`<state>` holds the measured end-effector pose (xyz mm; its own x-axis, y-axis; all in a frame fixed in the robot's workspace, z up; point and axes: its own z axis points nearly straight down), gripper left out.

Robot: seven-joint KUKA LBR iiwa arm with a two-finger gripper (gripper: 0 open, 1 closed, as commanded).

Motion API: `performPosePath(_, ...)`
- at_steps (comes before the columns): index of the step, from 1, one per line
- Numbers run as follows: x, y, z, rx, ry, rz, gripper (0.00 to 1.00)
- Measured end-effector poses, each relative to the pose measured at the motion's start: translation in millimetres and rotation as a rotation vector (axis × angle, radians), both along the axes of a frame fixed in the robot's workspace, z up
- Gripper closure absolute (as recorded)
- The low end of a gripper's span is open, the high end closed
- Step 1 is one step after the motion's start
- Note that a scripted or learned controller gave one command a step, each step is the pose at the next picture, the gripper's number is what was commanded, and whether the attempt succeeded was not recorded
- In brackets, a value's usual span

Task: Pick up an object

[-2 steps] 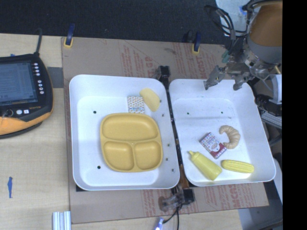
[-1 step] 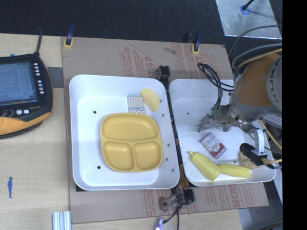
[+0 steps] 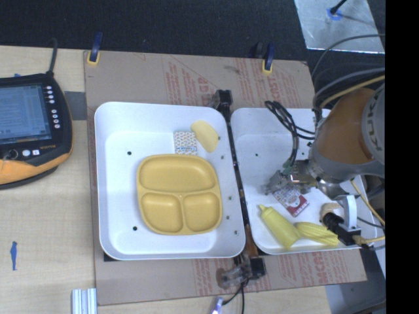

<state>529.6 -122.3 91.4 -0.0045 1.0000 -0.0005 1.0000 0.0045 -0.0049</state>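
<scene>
My gripper (image 3: 280, 183) is low in the right bin (image 3: 262, 133), near its middle, with the arm's grey wrist and orange band above it at the right. A red and white packet (image 3: 293, 202) lies right beside the gripper, just below and to its right. Closer to the front wall lie a yellow squeeze bottle (image 3: 277, 225) and a yellow corn cob (image 3: 317, 233). The arm's shadow and body hide the fingertips.
The left bin (image 3: 111, 175) holds a yellow divided plate (image 3: 178, 193), a small patterned packet (image 3: 185, 142) and a pale yellow wedge (image 3: 205, 135). A tablet in an orange case (image 3: 29, 126) sits on the bench at the far left. Black cables (image 3: 283, 118) trail over the right bin's back.
</scene>
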Motion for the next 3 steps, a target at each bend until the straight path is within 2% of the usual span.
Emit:
performPosePath(1,90.1,-51.3,0.9,0.0,-0.003,-0.001,0.0)
performPosePath(2,10.9,7.0,2.1,0.0,0.001,0.002,0.0)
performPosePath(3,65.0,-17.7,0.7,0.0,-0.003,-0.001,0.0)
